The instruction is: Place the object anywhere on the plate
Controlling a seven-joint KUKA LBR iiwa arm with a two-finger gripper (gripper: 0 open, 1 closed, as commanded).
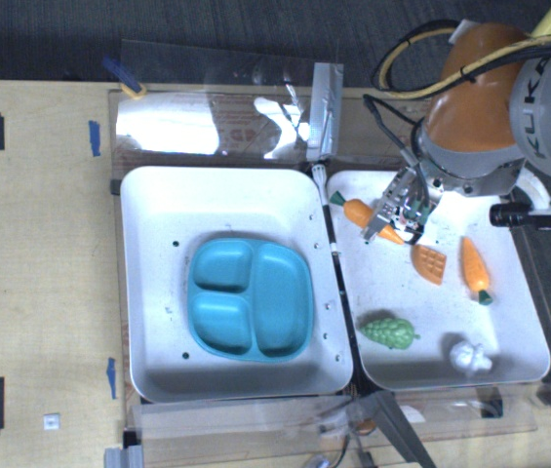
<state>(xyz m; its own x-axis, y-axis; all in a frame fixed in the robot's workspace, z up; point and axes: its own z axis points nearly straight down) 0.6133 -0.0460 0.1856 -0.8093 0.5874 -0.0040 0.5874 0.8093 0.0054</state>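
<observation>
A pale wooden bench (31, 291) with black markings, dark carpet (207, 3) behind.

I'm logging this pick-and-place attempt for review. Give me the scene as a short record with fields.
plate: blue, three compartments, in the left bin
left bin: white, holds the plate
right bin: white, holds the toys
gripper: above the carrot at the right bin's upper left
carrot under gripper: orange, partly covered
other items: waffle piece, second carrot, green leafy toy, small white object
</observation>
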